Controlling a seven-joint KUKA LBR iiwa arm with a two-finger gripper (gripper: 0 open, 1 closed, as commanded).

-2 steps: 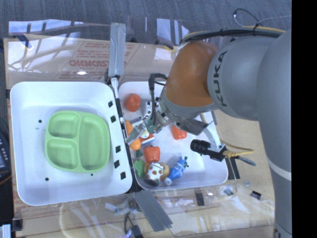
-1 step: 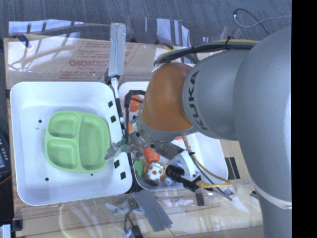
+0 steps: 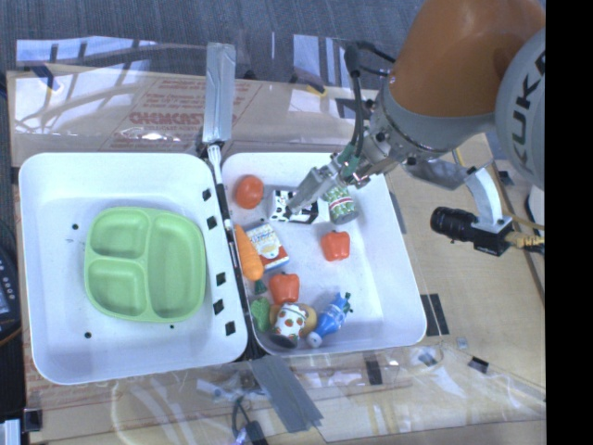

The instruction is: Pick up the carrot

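The carrot (image 3: pixel 247 254) is a slim orange piece lying along the left wall of the right bin (image 3: pixel 394 276), pointing toward the front. My gripper (image 3: pixel 298 208) hangs low over the back middle of that bin, next to a black-and-white patterned block (image 3: pixel 279 202). It is a short way behind and to the right of the carrot, and apart from it. I see nothing held in it.
Around the carrot lie an orange tomato (image 3: pixel 247 191), a small carton (image 3: pixel 266 243), two red peppers (image 3: pixel 335 246) (image 3: pixel 284 287), a small can (image 3: pixel 343 209), a blue bottle (image 3: pixel 334 315) and a white ball toy (image 3: pixel 292 320). A green divided plate (image 3: pixel 145 263) sits in the left bin (image 3: pixel 46 332).
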